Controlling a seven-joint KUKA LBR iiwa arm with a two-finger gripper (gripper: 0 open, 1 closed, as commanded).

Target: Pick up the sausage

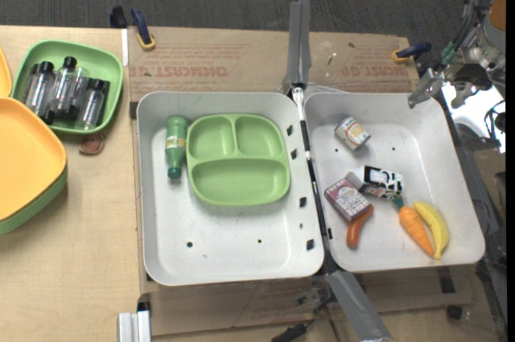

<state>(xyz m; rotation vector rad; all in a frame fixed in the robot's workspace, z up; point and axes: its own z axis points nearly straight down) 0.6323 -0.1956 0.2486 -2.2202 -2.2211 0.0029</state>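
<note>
The sausage [358,227] is a short red-orange link lying in the right bin [402,256], near its front left. Its upper end touches the corner of a pink box [347,198]. My gripper [437,96] hangs over the bin's far right corner, well away from the sausage. Its fingers [416,97] are spread open with nothing between them.
The right bin also holds a carrot [415,229], a banana [435,226], a black-and-white packet [382,183] and a small can [352,133]. A green divided plate [238,159] and a green bottle [175,146] lie in the left bin. A tray of bottles [68,87] and orange plates [28,163] sit at left.
</note>
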